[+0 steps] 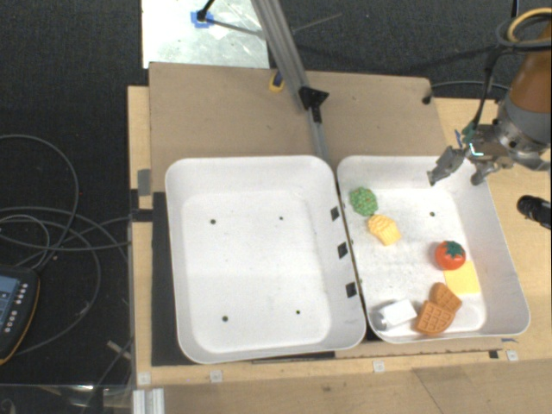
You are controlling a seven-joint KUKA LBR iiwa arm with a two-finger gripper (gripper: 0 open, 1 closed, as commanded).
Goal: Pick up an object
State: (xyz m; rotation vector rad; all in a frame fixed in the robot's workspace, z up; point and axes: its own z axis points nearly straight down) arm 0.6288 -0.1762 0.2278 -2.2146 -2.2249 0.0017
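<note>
Grey two-finger claw (458,169) hung spread and empty over the right white bin's (507,257) far edge; the red plastic tomato (449,254) sat nearer, so a straight descent risked missing it.

Open jaws (460,167) above right bin's (504,257) far edge, tomato (449,254), waffle (435,311), green piece (364,201) inside

Gripper (459,169) over right bin's (496,231) far edge; bare floor directly below. Tomato (449,254), yellow block (383,228) nearer camera, well apart.
</note>
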